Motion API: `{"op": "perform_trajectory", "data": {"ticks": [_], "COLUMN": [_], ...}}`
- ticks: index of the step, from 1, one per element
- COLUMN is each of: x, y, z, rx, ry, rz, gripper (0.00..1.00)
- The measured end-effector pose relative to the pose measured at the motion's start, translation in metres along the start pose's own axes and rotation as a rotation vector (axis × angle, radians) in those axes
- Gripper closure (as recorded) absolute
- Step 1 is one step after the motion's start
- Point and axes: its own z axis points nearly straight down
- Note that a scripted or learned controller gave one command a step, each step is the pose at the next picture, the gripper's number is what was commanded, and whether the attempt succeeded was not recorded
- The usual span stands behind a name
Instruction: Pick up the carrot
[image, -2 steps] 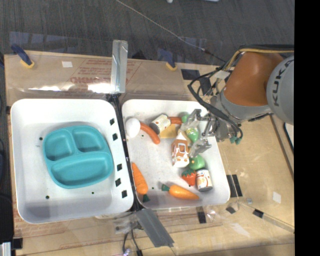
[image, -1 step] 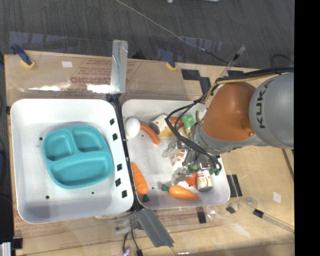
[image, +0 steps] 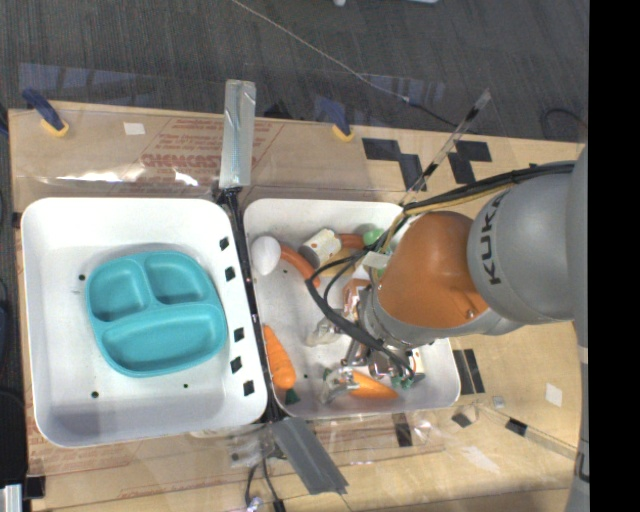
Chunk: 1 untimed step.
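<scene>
While over right bin (image: 300, 215), claw (image: 375, 372) above carrot (image: 372, 389)

Off to my pincer's left there's a teal divided plate (image: 155, 310) in the left bin (image: 40, 330), plus a white egg (image: 265, 253), I think, up-left.

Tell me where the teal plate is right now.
The teal plate lies in the left bin, about at its middle, across the divider from the carrot in the right bin.
</scene>
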Motion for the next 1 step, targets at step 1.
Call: {"op": "perform_trajectory", "data": {"ticks": [1], "x": [-0.0017], "y": [0.0019], "z": [-0.0101], "rx": [0.000], "ry": [-0.002], "rz": [-0.009], "gripper": [1.00]}}
